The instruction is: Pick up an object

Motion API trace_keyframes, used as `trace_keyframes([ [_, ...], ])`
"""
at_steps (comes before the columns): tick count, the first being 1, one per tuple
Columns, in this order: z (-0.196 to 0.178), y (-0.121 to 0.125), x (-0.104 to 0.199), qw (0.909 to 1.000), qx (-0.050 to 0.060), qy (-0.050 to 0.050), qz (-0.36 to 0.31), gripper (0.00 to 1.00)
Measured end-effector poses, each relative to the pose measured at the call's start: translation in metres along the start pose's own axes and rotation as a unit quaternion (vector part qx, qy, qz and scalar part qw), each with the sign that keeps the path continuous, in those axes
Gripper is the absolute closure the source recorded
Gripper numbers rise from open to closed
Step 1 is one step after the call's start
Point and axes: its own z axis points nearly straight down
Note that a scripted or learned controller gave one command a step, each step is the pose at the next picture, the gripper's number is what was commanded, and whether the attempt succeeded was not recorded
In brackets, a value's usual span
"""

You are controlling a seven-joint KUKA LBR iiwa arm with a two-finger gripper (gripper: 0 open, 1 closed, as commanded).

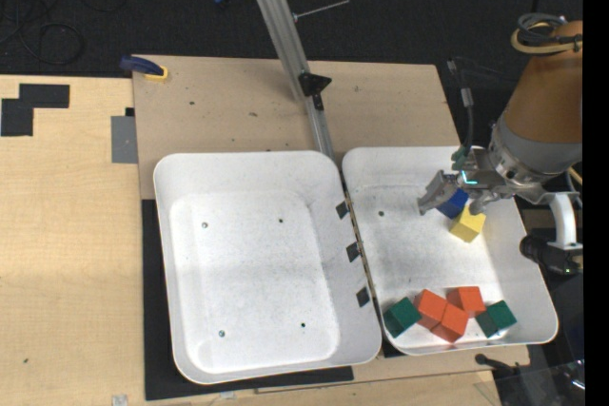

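Note:
My gripper (461, 196) hangs low over the back part of the right bin (409, 176), below the grey and orange arm. Its two grey fingers are spread, one to the left (436, 194) and one to the right (489, 196). A blue block (456, 203) sits between them, and I cannot tell whether they touch it. A yellow block (467, 226) lies right against the blue one, on its near side. The gripper looks open.
Near the right bin's front edge lie two green blocks (402, 315) (496, 318), with orange-red blocks (447, 312) between them. The left bin (190, 181) lies beside it. A slanted aluminium rail (284, 31) rises behind the bins.

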Motion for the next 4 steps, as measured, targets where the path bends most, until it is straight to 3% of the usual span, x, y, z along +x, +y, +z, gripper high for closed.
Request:
trace_keyframes([
  [1, -0.002, 0.001, -0.001, 1.0000, -0.002, -0.001, 0.002, 0.00],
  [2, 0.060, 0.006, 0.001, 1.0000, 0.001, 0.000, 0.002, 0.00],
  [4, 0.143, 0.007, -0.001, 1.0000, -0.003, -0.001, 0.002, 0.00],
])
